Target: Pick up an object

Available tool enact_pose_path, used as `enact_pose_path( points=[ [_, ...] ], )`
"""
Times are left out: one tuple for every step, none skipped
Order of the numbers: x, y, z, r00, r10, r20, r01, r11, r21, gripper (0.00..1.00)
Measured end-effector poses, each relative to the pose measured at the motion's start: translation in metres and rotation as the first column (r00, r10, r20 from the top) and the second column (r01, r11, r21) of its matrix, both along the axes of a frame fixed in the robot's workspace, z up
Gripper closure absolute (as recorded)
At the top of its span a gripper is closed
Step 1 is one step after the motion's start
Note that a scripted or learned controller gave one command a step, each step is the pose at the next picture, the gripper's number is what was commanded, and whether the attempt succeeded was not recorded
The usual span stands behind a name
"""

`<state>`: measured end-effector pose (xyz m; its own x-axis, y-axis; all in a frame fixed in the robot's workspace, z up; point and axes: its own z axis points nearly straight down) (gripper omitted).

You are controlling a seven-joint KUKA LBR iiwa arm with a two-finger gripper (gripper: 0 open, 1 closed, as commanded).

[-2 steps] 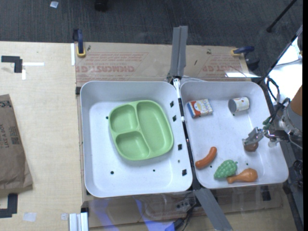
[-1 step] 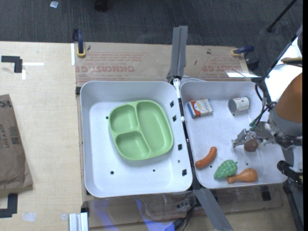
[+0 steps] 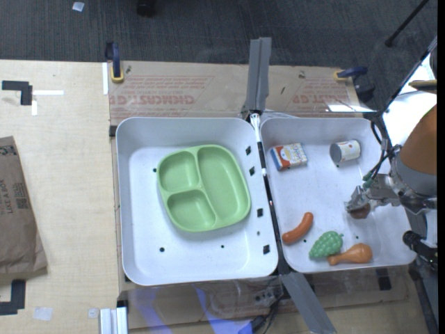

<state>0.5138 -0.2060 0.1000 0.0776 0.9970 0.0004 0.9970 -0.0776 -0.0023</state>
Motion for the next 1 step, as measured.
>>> enact_pose_path(
  points=[
    [0.0441,0.0489,0.1297,0.999,-0.033,0.001,0.033,0.999,-0.002,1.0]
  ],
)
